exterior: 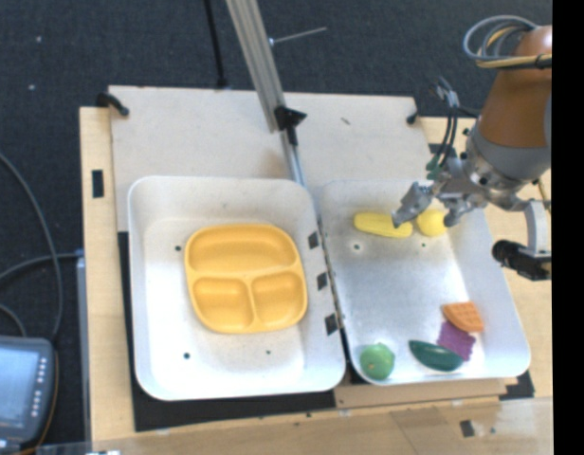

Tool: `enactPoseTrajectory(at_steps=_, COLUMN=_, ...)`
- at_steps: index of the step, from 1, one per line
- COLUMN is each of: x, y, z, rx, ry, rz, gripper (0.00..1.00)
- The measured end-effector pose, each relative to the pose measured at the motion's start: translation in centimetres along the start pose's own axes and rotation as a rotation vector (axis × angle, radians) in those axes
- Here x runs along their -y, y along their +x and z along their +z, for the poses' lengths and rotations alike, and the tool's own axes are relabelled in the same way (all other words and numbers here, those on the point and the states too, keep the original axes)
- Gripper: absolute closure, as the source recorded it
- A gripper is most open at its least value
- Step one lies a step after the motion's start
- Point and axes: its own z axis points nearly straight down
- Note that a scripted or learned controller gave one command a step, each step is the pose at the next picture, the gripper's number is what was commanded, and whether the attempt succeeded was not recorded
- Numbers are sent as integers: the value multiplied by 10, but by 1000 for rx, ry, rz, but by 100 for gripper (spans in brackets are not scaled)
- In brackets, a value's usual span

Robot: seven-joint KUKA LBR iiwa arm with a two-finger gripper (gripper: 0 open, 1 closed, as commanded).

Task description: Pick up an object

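From the camera view, we see the end effector (417, 209) low in the right bin (406, 282), its fingers spread, seemingly straddling the yellow banana (379, 224); we should centre over the fruit, then close squarely before lifting, clear of the yellow lemon (432, 222)

We see 1 KUKA arm (520, 112): orange band up top, grey wrist housing below, looped grey cables on its crown, thin dark wires down the side, small metallic grey gripper (415, 207).
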Motion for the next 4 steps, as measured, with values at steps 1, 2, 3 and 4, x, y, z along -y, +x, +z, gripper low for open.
enactPoseTrajectory(at_steps=1, x=4, y=0, z=63, rx=-1, ry=2, rz=0, gripper=0)
enactPoseTrajectory(at_steps=2, x=4, y=-1, z=127, rx=-1, ry=2, rz=0, gripper=0)
enactPoseTrajectory(at_steps=3, x=1, y=-2, z=111, rx=-1, ry=-6, rz=7, gripper=100)
enactPoseTrajectory(at_steps=4, x=-8, y=-5, z=64, rx=0, ry=-9, rz=-4, gripper=100)
